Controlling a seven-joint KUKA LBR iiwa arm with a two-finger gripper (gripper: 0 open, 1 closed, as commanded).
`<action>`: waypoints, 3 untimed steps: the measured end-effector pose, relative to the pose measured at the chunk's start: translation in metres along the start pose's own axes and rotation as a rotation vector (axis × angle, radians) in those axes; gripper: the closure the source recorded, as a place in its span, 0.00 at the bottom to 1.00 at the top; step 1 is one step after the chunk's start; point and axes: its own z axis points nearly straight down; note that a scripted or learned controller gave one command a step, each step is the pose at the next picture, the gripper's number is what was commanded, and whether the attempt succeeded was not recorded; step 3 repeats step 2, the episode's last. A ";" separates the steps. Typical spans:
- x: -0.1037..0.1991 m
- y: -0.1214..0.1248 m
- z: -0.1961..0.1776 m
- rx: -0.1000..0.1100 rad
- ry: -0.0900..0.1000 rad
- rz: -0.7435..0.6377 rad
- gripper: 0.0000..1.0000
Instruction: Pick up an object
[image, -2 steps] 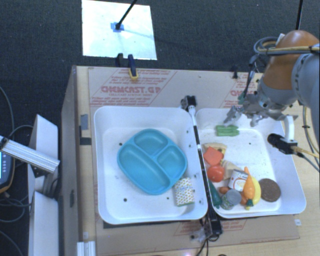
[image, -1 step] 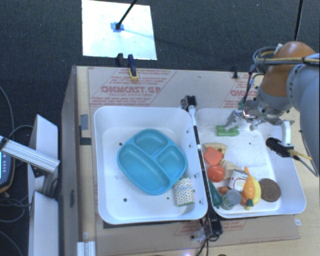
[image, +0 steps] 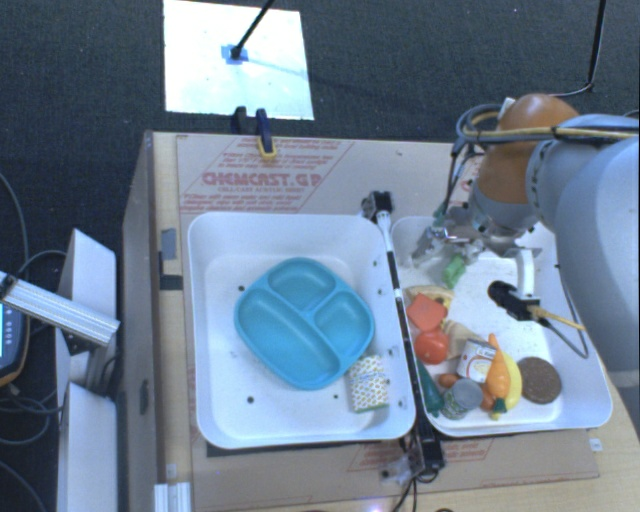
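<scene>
Grey arm (image: 590, 190) in from the right, orange band (image: 525, 140) above the wrist, gripper (image: 447, 243) low over the far left corner of the right bin (image: 578, 402). Released or clenched: cannot tell from this slant. Just on the near side of the gripper, a small green object (image: 455, 270), tilted, close under it. Grasped or merely lying on the bin floor: cannot tell either.

Nearer in the same bin, a cluster along the left wall: an orange-red wedge (image: 426, 312), then a red tomato (image: 432, 347) right beside it, then a small can (image: 476, 360) with a pale label. Against the can's right side, a yellow banana (image: 510, 378). Just right of the banana, a flat brown disc (image: 540, 380). Toward the near left corner, a grey round thing (image: 463, 397), too small to name.

In the left bin (image: 225, 405), a light-blue divided plate (image: 303, 322) with three compartments, lying at a slant in the middle. At its near right edge, a small patterned carton (image: 368, 383), close to the wall between the bins. Under both bins, a printed cardboard sheet (image: 262, 168).
</scene>
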 end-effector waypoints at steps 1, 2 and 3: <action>-0.011 -0.028 0.003 0.007 0.002 0.003 0.00; -0.011 -0.027 -0.008 0.005 0.002 0.003 1.00; -0.011 -0.027 -0.008 0.005 0.002 0.003 1.00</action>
